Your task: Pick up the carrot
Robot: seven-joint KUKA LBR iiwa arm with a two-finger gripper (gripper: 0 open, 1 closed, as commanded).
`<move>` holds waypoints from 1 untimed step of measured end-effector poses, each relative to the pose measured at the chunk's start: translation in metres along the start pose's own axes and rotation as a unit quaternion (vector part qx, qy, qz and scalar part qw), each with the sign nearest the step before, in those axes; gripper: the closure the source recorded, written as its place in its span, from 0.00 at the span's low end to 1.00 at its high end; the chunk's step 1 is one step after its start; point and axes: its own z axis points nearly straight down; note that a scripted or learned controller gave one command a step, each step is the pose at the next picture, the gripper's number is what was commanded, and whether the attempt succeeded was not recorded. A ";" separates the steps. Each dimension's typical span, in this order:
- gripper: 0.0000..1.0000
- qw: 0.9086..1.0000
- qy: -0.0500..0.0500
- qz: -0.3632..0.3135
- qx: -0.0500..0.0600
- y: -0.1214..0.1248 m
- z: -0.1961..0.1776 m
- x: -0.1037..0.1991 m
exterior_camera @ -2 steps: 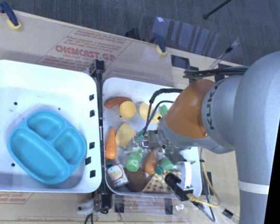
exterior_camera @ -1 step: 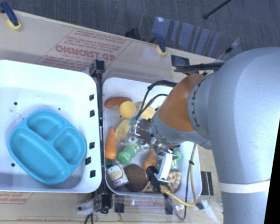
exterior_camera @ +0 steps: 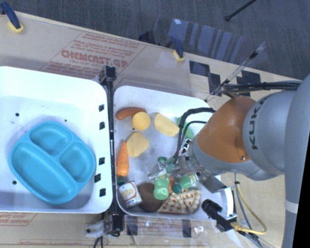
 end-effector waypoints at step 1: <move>1.00 0.973 -0.001 0.231 -0.011 -0.005 0.020 0.035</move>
